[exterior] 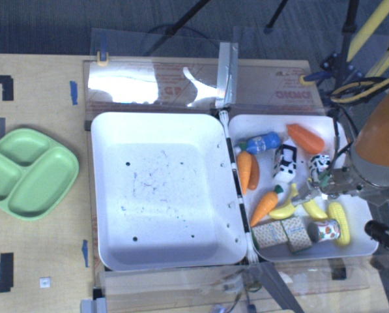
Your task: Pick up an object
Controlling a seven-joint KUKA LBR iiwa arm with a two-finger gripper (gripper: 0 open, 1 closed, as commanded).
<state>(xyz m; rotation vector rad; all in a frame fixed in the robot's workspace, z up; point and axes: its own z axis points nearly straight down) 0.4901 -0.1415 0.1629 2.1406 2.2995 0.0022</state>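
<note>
The right bin holds several toy foods: a blue bottle, an orange-red piece, two carrots, a black-and-white cow, yellow bananas, a corn cob, two small boxes and a can. My gripper reaches in from the right and hangs low over the bin's right half. It sits just above a banana and beside a second black-and-white toy. Nothing visibly sits between its fingers.
The left bin adjoins the right one along a shared rim. A green divided plate lies on the bench at far left. A metal post and a clear panel stand behind the bins. Cables and stands crowd the upper right.
</note>
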